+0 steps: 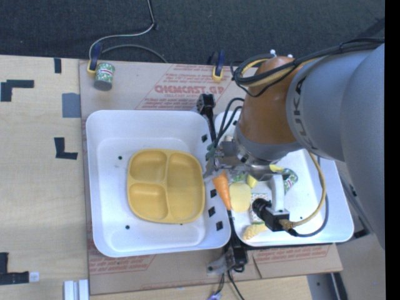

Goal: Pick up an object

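Several small items, a carrot [222, 185] among them, lay crowded beneath the end effector [232, 167], whose finger state could not be told; isolating one before closing seemed wise.

— What do we have on the worktop [37, 167]?

— Two bins side by side. In the left bin [106, 136] we see a divided tray [166, 185], lying toward its right half.

— And the right bin [334, 220]?

— The arm [281, 114] hangs over its left part. Below the arm, near the wall between the bins, a carrot [222, 186] lies just left of a lemon [240, 196].
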Controlling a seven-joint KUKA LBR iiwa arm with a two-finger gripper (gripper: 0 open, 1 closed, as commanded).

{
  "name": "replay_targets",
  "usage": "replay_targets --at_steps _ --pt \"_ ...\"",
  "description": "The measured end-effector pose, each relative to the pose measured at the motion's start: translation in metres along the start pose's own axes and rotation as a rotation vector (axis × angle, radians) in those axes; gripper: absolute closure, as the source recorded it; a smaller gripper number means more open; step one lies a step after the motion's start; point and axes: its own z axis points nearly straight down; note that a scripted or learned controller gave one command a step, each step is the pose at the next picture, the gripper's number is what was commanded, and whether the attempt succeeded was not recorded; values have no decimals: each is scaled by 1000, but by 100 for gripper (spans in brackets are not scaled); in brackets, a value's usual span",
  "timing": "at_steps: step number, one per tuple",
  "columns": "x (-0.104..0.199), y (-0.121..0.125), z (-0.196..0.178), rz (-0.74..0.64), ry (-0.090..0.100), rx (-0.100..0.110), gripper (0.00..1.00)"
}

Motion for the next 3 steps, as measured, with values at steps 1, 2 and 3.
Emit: replay_targets --at_steps 1,2,3 --pt "78 -22 -28 -4 1 -1 100" --pt "11 -23 -19 0 0 -1 100" --pt "70 25 98 -2 3 -9 100"
